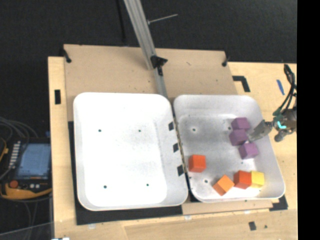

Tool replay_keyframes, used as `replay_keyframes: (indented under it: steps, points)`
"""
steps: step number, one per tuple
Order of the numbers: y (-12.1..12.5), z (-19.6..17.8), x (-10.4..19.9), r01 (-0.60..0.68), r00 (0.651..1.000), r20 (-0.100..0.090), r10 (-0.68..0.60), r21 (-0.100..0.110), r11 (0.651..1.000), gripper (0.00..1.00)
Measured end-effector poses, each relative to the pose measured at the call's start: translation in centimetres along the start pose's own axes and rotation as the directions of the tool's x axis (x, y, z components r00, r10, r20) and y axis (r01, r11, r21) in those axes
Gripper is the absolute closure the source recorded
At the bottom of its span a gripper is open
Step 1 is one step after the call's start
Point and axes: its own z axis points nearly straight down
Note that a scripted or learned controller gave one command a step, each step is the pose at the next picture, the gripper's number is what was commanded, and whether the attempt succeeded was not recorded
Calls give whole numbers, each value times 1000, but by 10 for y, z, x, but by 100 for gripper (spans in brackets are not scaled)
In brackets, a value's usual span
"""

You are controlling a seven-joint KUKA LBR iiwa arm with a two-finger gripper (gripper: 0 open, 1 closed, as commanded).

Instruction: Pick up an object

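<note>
Tool [261,129] hovers just beside purple blocks [241,130]; no legible writing.

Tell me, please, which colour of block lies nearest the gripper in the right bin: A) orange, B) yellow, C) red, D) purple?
D: the three purple blocks sit in the right bin directly beside the gripper, while the orange, red and yellow blocks lie lower down, near the bin's front edge.

The claw [261,129] is small and blurred; the arm [287,119] is cut off at right.
</note>
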Motion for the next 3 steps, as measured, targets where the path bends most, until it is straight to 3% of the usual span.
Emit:
replay_keyframes:
  steps: [1,3]
  points:
    - [0,0,0,-1,1000,0,1,-1,1000,0]
    - [5,98,15,-7,1000,1,7,5,1000,0]
